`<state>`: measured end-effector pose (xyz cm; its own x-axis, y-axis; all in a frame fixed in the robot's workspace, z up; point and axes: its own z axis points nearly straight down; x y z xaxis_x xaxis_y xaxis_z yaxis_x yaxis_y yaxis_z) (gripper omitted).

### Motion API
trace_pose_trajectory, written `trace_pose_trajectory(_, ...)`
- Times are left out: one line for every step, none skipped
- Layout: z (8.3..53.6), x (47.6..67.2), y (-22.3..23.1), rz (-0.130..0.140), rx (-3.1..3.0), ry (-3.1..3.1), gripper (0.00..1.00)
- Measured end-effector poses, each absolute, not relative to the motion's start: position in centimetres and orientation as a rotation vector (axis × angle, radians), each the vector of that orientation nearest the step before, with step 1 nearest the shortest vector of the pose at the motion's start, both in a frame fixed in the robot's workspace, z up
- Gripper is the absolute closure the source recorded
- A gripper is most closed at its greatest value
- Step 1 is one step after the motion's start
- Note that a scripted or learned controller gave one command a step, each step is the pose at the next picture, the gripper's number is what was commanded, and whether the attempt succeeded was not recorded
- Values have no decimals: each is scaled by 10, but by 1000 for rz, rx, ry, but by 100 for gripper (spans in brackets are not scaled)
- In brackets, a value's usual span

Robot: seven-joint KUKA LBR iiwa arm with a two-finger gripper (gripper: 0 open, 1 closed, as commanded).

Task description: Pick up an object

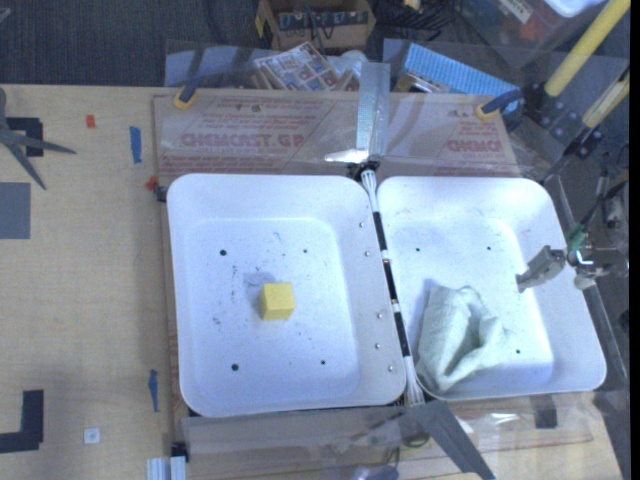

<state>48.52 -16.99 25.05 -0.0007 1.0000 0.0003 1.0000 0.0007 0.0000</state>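
yellow block [277, 301] mid-left of frame, loose in the left bin [200, 208]. crumpled cloth [457, 333] in right bin [520, 203]. gripper [543, 265] at right edge, poised above; fingers' spread impossible to tell.

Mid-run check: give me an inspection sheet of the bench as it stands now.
Surface: wooden bench; left bin and right bin side by side.
Job's things: yellow cube in left bin; crumpled white cloth in right bin, near its left wall.
Clutter: blue tape strips on the bench.
Gripper: gripper over right bin's right side, holding nothing seen.
Cables: nothing seen.
Surroundings: cardboard box behind the bench.
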Motion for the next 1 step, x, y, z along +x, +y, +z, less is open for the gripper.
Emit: trace_pose_trajectory(233,480,-198,-1,-2280,-2160,0)
